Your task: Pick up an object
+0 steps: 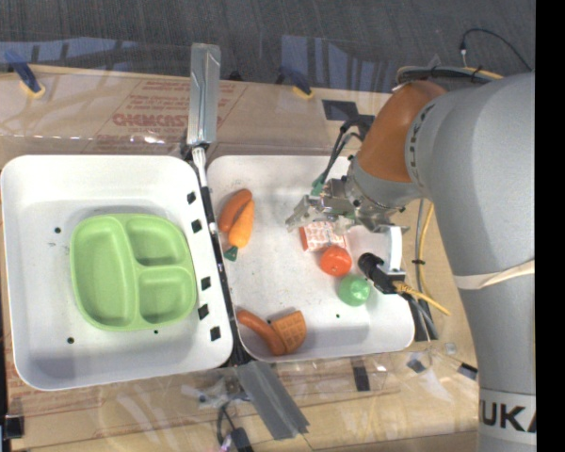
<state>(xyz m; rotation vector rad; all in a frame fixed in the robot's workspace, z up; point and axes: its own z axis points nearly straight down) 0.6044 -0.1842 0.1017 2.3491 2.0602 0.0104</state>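
We see the gripper low over the right bin, reaching in from the right under the grey arm with its orange band; whether it is spread or closed on anything we cannot tell, since the wrist hardware hides that part. Just below it, touching or nearly so, lies a small red-and-white packet, and right beside that, a little further down and toward the arm side, sits an orange-red tomato-like ball. We judge these two to be the likeliest targets, since they lie almost directly under the tool and a short descent would reach them. The ball looks round and smooth with no long axis, so it may roll off a pinch; the packet looks flat and squarish. Further down from the ball is a small green round fruit, beside a black piece of the arm's fittings. Well to the left of the gripper a toy carrot lies with its long axis running roughly top to bottom, tip downward. Near the bin's lower edge lie a sausage-like piece and a brown waffle-like piece. The left bin holds a green divided plate.
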